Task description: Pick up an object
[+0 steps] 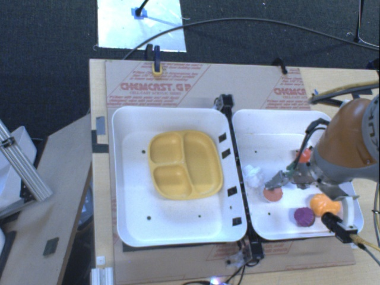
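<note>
Of the two white bins, the left bin (127, 177) bears the biggest thing here, a yellow divided plate (184, 164), wide, stiff and shallow, which I judge awkward for my pincer except at its thin rim. My arm (350, 141) reaches over the right bin (267, 129), where the small pieces lie. My pincer (279, 181) hangs low over the middle of that bin, its dark fingers slanting down toward a small reddish round piece (273, 195) that lies just under and beside the tips; whether the fingers stand wide or narrow I cannot tell from this slant, and nothing shows between them. That reddish piece is the nearest candidate: it looks like a light toy of plastic or foam, smooth and rounded, so likely to slip, and I would close across its widest middle. Near it toward the divider lies a small white lump (253, 174), pale against the bin floor. Toward the near right corner sit a purple ball-like piece (304, 217) and an orange piece (323, 204), close together, both probably light and easy to roll.
</note>
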`<state>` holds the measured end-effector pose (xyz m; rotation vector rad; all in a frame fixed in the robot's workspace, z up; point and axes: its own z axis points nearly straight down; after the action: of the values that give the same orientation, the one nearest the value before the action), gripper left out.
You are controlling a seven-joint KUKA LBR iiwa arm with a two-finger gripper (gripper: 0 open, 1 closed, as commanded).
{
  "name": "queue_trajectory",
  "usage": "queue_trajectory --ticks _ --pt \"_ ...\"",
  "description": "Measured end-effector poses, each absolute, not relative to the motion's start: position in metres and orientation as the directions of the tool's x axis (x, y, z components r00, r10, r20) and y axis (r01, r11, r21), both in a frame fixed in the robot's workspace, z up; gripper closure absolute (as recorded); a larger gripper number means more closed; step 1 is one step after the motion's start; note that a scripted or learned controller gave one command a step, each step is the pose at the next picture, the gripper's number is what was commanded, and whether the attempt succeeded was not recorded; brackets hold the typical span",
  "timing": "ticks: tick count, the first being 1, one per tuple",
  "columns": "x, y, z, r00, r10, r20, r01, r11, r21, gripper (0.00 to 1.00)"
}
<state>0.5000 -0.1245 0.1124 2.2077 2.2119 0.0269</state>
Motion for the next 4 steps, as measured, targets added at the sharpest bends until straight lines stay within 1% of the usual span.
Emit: queue_trajectory --ticks 1,2,3,4 --pt "0.501 -0.124 0.123 -0.003 1.0 0.003 1.0 0.003 0.025 1.0" --pt "0.506 -0.115 0.181 -0.005 1.0 -0.001 1.0 0.005 0.005 1.0" --pt "0.513 -0.116 0.226 -0.005 1.0 -0.001 1.0 0.005 0.007 1.0" --pt "0.512 -0.117 0.29 -0.006 1.0 -0.002 1.0 0.006 0.009 1.0"
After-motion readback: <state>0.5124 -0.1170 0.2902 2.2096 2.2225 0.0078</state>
